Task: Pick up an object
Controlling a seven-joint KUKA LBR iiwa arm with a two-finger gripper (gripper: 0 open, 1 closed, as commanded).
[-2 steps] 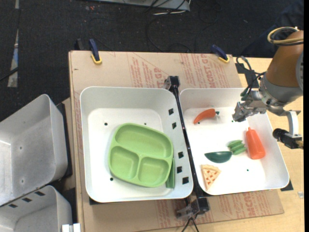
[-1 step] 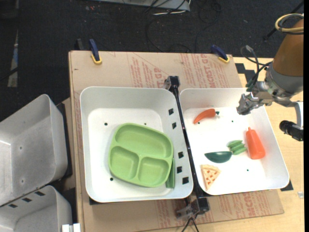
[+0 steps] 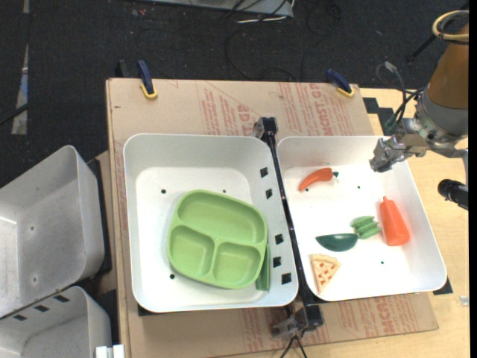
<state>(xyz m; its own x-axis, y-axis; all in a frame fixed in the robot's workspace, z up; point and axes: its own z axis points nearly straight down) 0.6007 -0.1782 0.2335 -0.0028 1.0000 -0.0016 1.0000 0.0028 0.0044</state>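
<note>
Camera view shows the end effector (image 3: pixel 384 157) hanging over the back right corner of the right bin (image 3: pixel 425 274); I cannot tell its state. Using that bin as landmark: a red pepper (image 3: pixel 316 177) lies near its back left, an orange bottle (image 3: pixel 393 221) toward its right side, a green ladle (image 3: pixel 347 236) at its middle, a pizza slice (image 3: pixel 324 271) near its front left

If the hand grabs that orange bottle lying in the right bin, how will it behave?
The bottle lies on its side and looks round, so it may roll when nudged. Its smooth plastic-like surface could slip. It is probably a light toy.
</note>
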